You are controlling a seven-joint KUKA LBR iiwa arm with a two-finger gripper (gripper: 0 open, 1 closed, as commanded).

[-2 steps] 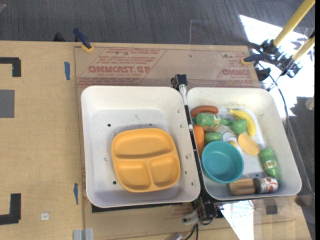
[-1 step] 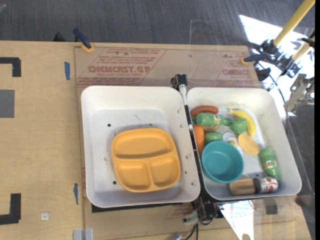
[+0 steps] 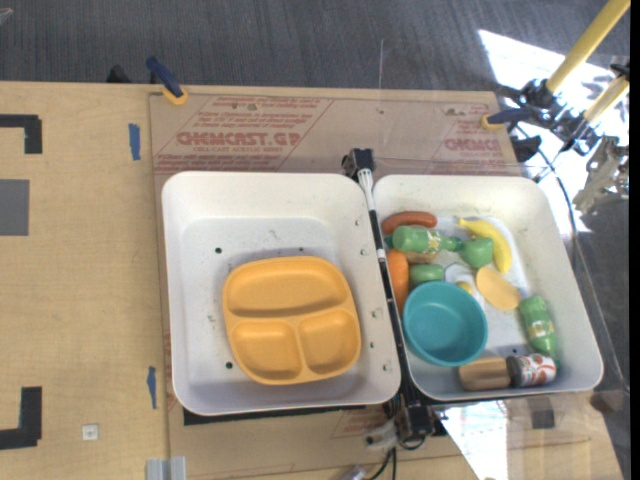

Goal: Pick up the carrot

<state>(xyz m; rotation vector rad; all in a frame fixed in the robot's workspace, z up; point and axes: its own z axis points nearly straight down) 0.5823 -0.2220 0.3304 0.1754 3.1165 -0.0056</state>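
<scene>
The carrot [image 3: 398,274] is an orange piece lying along the left wall of the right bin [image 3: 566,258], close to the divider between the bins. Its lower end touches the rim of a teal bowl [image 3: 444,322], and a small green piece [image 3: 426,274] lies just to its right. A green toy vegetable [image 3: 414,239] lies just above the carrot's upper end.
The right bin also holds a red sausage [image 3: 410,219], a banana [image 3: 488,236], a yellow slice [image 3: 497,289], a green bottle [image 3: 537,320] and a brown bottle [image 3: 505,371] at the front. In the left bin [image 3: 190,268] lies an orange divided plate [image 3: 292,318].
</scene>
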